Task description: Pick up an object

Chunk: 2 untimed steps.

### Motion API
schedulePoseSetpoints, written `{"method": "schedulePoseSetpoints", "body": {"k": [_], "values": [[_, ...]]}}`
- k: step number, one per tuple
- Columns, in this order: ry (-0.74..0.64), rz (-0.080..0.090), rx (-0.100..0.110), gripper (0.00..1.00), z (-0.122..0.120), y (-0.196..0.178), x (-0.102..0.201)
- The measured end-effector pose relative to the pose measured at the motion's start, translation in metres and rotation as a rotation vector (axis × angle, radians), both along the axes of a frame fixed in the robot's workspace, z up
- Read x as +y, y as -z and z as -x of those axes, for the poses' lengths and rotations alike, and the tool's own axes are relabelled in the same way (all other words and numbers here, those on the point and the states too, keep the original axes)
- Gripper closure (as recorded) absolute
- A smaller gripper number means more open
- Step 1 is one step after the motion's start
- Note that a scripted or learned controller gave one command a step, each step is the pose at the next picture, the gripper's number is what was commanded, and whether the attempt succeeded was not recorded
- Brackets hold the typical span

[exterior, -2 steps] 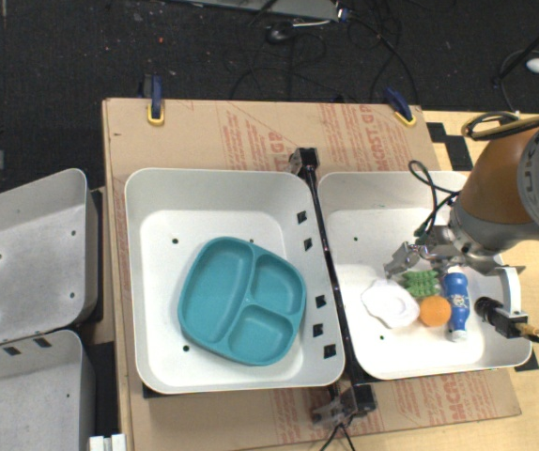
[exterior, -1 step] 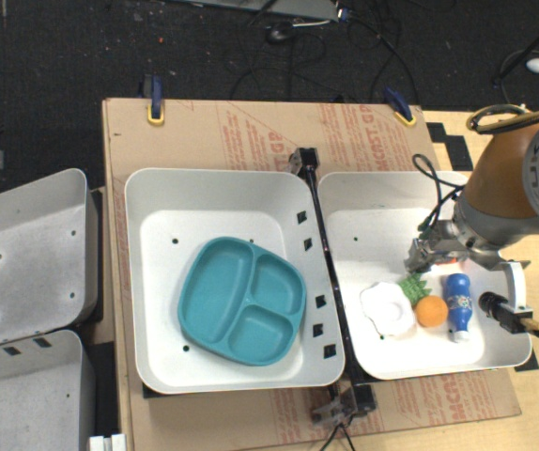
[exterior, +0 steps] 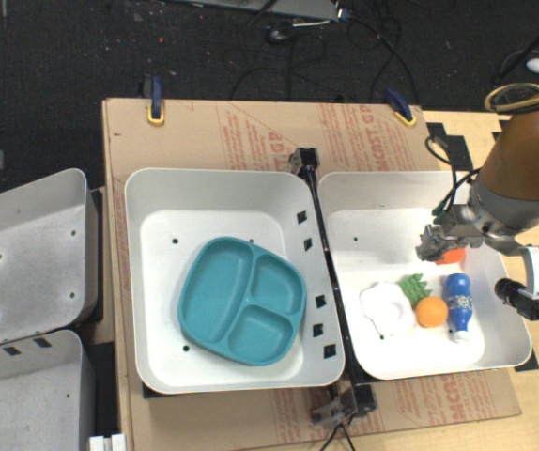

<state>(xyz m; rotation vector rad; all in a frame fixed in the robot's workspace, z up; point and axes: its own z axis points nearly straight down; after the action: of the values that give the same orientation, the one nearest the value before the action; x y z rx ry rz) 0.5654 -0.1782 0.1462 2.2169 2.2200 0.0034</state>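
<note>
The end effector [exterior: 437, 242], whose state cannot be told, is poised in the right white bin [exterior: 373, 205] just above a blue plastic bottle [exterior: 457, 305], lying lengthwise toward the bin's near edge.

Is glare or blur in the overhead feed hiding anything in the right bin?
Camera view: even lighting, soft shadows, no harsh glare on the right bin. The white piece nearly blends into the bin floor. Orange ball, blue bottle and green item read clearly. The gripper is small and dark, its detail hard to make out.
</note>
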Motion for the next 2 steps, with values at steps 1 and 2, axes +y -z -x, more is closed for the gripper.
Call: {"method": "schedulePoseSetpoints", "body": {"k": [1, 2], "values": [[-0.001, 0.001, -0.001, 1.00, -0.006, -0.062, -0.004], [-0.002, 0.001, -0.003, 1.00, -0.009, -0.126, -0.005]]}}
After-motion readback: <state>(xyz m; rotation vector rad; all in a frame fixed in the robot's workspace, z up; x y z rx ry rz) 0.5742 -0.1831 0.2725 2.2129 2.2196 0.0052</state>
